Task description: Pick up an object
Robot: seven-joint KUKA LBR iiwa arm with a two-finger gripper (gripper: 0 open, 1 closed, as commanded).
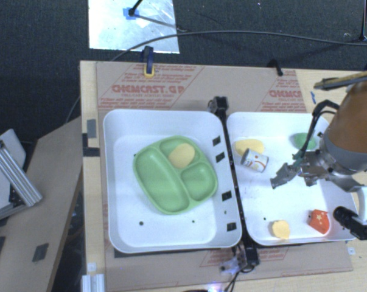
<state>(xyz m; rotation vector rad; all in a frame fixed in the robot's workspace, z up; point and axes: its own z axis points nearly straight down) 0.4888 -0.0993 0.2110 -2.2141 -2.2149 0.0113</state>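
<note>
my pincer (283, 176) hovering in right bin (256, 227), honestly can't tell pincer state, nothing visibly held. small can (254, 160) just left of it, beside yellow piece (249, 145). still approach step; next: drop lower, line up over can

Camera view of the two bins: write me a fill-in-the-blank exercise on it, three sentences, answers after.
1. The green divided plate lies in the ____ bin.
2. The yellow piece resting on that plate sits in one of its ____ compartments.
3. The small can in the right bin lies directly beside a ____ piece.

Missing words: left; smaller; yellow
</note>
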